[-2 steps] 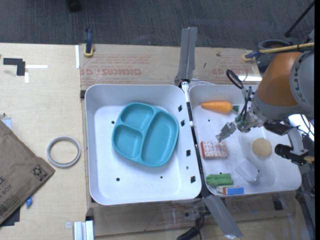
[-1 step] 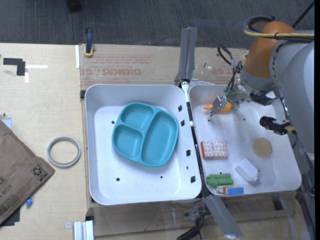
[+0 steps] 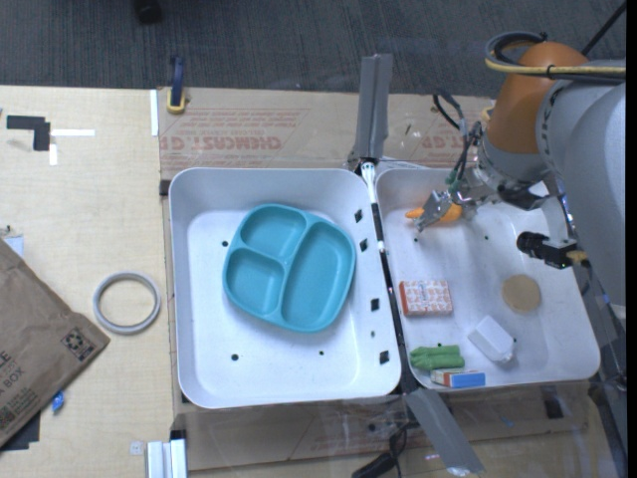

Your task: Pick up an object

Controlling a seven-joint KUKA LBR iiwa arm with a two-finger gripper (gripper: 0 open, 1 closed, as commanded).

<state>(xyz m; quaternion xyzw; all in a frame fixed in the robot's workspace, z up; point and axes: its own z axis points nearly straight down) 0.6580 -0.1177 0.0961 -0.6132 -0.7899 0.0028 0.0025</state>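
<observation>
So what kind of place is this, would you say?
Most likely a robotics lab bench set up for grasping trials: a grey arm reaches over two white bins holding a teal divided plate and small odd items, with a roll of tape nearby.

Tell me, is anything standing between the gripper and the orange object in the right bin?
Nothing visible does. The gripper is directly at the orange object near the right bin's far end. The other items lie toward the near side.

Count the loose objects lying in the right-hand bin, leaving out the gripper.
6, perhaps more behind the arm: an orange piece at the gripper, a red-patterned packet, tan disc, white block, green item, and a small box at the front wall.
</observation>
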